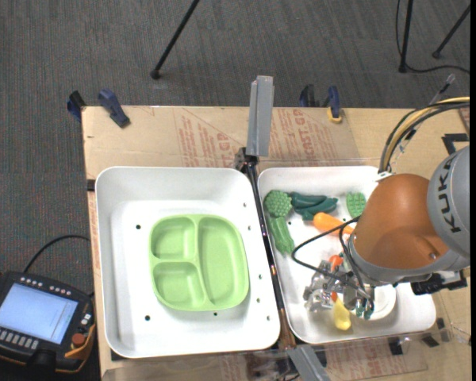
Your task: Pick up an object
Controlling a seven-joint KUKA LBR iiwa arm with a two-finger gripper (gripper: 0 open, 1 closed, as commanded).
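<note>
While the arm [401,221] reaches in from the right w/ its orange band over the right bin [301,177], the gripper [343,290] sits low in the front part of that bin, just above a small yellow piece [342,317] near the front wall. Can't tell how the tool stands or whether it has anything; metal parts + cables clutter that spot and the wrist blocks much of it. Nothing is visibly lifted, so I'd judge the pick as not yet done: approach looks complete, grasp + lift still left. Candidate things all lie in the right bin: a green broccoli-like toy [277,203] at back left, a long green piece [282,234] just in front of it, a dark green piece [309,203] near the back, an orange piece [328,222] beside the arm, another small green toy [355,204] at back right. Yellow piece is nearest the tool, so prob. the target, though that's a guess. Left bin [115,213] holds a light green divided plate [198,262], well apart from the arm, not involved.
</note>
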